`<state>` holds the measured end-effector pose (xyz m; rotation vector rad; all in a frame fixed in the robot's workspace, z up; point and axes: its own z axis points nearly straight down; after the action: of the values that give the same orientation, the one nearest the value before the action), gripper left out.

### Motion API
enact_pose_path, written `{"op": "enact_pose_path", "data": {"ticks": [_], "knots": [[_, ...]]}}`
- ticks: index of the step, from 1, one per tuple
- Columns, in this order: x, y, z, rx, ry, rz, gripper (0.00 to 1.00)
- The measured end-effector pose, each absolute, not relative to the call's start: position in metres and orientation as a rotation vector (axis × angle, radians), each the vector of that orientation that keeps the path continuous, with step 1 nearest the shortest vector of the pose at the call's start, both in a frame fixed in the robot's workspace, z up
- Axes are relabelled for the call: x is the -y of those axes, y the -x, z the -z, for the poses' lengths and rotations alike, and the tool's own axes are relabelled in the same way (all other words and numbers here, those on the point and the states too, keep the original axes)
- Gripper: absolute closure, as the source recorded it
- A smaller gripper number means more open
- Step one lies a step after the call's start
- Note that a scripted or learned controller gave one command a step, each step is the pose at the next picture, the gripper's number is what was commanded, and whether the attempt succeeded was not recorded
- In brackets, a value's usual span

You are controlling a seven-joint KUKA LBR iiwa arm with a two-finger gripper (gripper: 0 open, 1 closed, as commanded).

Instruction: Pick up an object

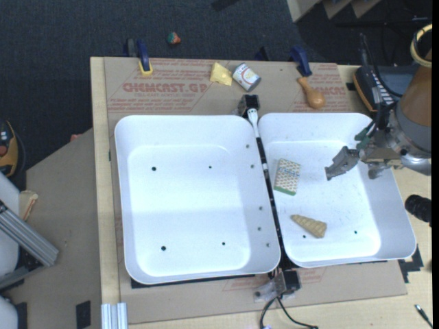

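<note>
Two shallow white bins sit side by side on the bench. The left bin (185,197) shows only dark dots on its floor. The right bin (343,249) holds two things: a green-and-white patterned sponge (287,177) toward nine o'clock of its floor, and a tan cone-shaped piece (309,225) toward six o'clock, apart from the sponge. The gripper (348,162) hangs over the right bin near three o'clock, its fingers spread wide with nothing between them, well right of the sponge. Beyond the bins at twelve o'clock lie a yellow wedge (220,75), a small white box (246,77) and a wooden pear-shaped piece (311,92), with two blue clamps (143,55) on the board's edge.
</note>
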<state>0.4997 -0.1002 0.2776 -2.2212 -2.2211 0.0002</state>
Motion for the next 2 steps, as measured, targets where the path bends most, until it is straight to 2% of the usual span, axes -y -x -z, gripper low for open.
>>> {"op": "enact_pose_path", "data": {"ticks": [1, 2], "knots": [[0.100, -0.500, -0.288, 2.224, 2.223, 0.003, 1.00], [0.087, -0.525, -0.425, 2.237, 2.228, 0.019, 1.00]]}}
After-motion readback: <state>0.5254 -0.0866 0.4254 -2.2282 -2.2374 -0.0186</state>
